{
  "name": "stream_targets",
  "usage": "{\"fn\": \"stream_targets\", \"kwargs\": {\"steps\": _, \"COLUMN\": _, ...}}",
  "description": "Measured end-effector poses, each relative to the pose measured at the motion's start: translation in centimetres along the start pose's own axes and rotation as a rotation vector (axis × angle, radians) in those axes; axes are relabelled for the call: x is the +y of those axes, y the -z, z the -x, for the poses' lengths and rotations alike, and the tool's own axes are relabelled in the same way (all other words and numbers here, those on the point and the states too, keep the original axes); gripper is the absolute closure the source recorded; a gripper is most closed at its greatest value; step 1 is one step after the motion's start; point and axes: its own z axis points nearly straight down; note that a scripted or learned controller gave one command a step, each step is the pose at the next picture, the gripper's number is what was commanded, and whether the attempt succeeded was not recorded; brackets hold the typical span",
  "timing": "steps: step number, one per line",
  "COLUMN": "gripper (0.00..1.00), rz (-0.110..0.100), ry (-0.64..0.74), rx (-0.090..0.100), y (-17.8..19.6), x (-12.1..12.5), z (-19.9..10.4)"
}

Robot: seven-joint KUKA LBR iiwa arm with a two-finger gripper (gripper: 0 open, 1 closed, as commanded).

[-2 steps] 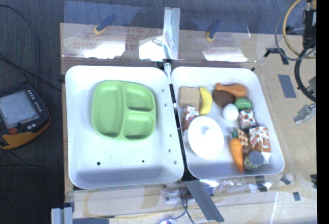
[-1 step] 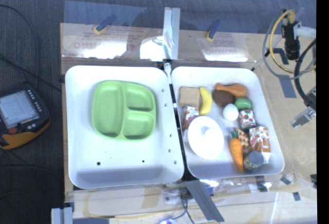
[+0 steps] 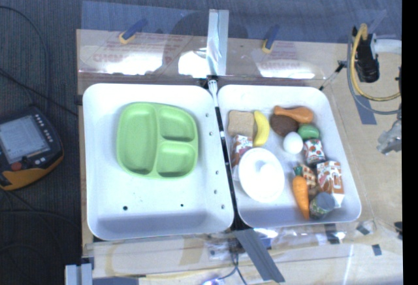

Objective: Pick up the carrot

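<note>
The carrot (image 3: 300, 196) is orange with a small green top and lies lengthwise in the right bin (image 3: 339, 146), near its front right corner. Its tip points toward the bin's front wall. On its left is a white bowl (image 3: 261, 174); on its right are small printed cartons (image 3: 330, 176) and a dark round item (image 3: 321, 206), all crowding close to it.
The right bin also holds a bread slice (image 3: 241, 123), a banana (image 3: 261, 128), a chicken drumstick (image 3: 294, 113), a white egg (image 3: 293, 143) and a green piece (image 3: 308, 133). A green divided plate (image 3: 157, 140) lies in the left bin (image 3: 104, 212). A small grey metal part (image 3: 390, 138) sits at the right edge.
</note>
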Motion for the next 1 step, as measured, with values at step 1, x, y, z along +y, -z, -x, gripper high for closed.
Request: {"fn": "stream_targets", "kwargs": {"steps": 1, "gripper": 1.0, "rz": -0.002, "ry": 0.377, "rx": -0.002, "y": -3.8, "x": -1.01, "z": -3.14}}
